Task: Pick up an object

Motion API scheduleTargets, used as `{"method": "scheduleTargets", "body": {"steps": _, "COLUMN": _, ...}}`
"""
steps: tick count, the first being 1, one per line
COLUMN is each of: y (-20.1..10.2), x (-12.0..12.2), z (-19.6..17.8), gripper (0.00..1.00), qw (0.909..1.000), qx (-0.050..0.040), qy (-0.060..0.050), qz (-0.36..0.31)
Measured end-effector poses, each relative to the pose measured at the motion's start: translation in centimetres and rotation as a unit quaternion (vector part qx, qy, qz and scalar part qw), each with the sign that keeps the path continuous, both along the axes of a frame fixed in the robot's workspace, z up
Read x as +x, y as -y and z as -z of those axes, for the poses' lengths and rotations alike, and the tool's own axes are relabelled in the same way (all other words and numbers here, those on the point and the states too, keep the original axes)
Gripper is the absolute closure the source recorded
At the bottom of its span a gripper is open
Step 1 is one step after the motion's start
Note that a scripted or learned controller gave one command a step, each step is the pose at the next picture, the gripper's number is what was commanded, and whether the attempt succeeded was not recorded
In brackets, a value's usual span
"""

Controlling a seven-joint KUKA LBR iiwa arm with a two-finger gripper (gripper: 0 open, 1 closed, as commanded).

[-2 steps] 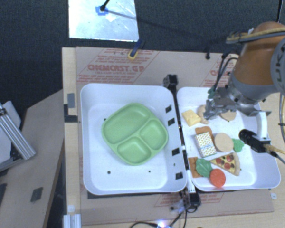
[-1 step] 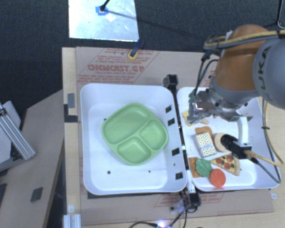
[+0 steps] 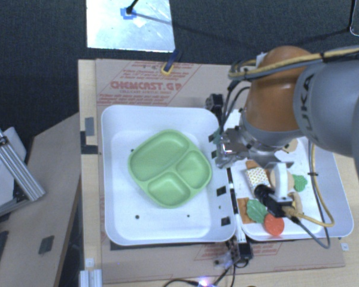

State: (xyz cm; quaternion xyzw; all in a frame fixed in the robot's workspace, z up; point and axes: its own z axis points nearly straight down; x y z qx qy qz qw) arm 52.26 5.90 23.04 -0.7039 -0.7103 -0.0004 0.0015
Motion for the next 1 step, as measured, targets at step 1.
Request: {"method": "scheduleTargets", "body": {"steps": 1, "y": -3.74, "x": -0.05, "z": 1.32, "gripper": 1.00, "qw": 1.0000, "qx": -0.0005, "qy": 0.000, "qz": 0.001}}
